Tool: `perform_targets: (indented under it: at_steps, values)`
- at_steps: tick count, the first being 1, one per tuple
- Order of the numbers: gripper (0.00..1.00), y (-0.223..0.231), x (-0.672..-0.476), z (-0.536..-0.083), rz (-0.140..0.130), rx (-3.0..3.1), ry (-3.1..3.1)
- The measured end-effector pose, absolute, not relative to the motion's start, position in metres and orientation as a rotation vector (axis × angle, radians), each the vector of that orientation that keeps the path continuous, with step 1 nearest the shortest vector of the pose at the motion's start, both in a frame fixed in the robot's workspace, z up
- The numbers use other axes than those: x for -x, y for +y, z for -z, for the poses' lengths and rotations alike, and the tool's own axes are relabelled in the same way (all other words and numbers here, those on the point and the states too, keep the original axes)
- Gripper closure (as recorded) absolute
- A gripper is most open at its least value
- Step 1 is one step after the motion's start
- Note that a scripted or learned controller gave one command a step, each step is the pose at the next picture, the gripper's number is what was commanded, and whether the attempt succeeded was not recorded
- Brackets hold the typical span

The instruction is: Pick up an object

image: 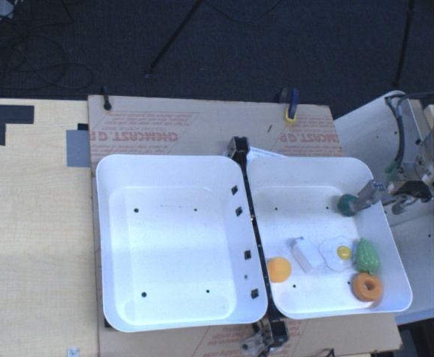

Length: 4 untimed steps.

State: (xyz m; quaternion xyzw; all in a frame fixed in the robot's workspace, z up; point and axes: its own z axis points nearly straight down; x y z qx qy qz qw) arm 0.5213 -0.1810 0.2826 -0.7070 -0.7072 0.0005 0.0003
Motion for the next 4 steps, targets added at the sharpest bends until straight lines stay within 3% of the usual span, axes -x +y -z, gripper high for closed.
perform_targets:
  at_steps: [1, 2, 3, 4]
  values:
    - [0.00, -0.149, -0.591, -0.153, -0.005, 2.211, -2.221]
    - [0.00, -0.094, -0.634, -0.085, 0.001, 2.216, -2.226]
    - [0.00, -0.132, -0.544, -0.087, -0.010, 2.221, -2.209]
    - [0.00, -0.135, -0.605, -0.088, 0.001, 2.221, -2.224]
